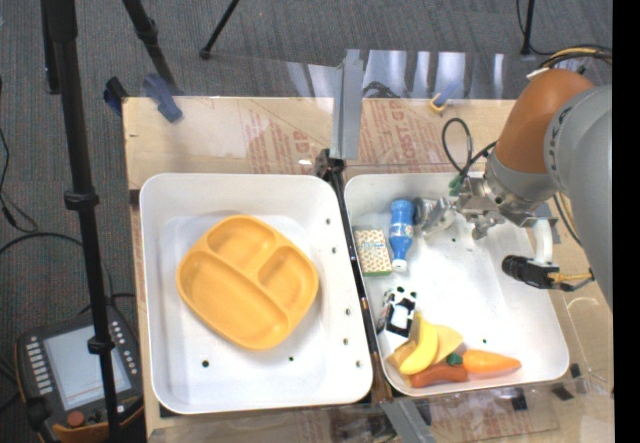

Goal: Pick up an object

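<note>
The cardboard sheet [262, 136] lying under the left white bin [160, 193] carries red mirrored lettering, too broken to read. Nothing else shows legible text.

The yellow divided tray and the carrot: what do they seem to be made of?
The yellow divided tray looks like moulded plastic with a smooth, slightly matte finish: uniform colour, rounded compartment ridges. The carrot seems to be a toy, probably plastic: its orange is even and it shows a soft sheen, though rubber or foam cannot be ruled out from this view.
</note>
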### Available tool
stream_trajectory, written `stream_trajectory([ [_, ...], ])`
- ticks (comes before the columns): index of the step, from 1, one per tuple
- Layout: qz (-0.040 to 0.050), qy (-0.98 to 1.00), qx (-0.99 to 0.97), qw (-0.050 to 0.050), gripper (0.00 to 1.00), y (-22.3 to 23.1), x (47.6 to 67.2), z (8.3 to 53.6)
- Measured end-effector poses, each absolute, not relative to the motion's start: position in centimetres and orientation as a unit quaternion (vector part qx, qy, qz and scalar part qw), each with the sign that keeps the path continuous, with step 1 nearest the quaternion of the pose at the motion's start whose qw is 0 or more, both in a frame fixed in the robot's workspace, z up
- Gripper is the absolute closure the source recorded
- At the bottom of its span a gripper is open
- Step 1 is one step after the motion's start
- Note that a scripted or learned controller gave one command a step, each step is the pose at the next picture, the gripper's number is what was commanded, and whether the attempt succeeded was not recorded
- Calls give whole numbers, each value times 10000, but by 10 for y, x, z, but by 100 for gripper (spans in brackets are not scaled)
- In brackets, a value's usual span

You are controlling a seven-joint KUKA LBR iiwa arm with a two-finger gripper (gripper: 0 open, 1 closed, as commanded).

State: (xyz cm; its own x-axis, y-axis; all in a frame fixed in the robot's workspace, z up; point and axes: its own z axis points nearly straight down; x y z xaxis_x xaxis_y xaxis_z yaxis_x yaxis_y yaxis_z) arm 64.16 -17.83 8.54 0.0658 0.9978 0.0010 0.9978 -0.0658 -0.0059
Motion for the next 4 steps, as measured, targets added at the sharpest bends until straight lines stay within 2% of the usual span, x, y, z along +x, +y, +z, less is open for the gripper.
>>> stream_trajectory([
  [1, 40, -7435, -6686, -82, 0, -135, 643, 91],
  [2, 31, -7449, -6671, -27, 100, -130, 643, 98],
  [3, 31, -7450, -6670, -26, 0, -130, 643, 98],
  [4, 57, -7211, -6927, -70, 0, -98, 637, 90],
])
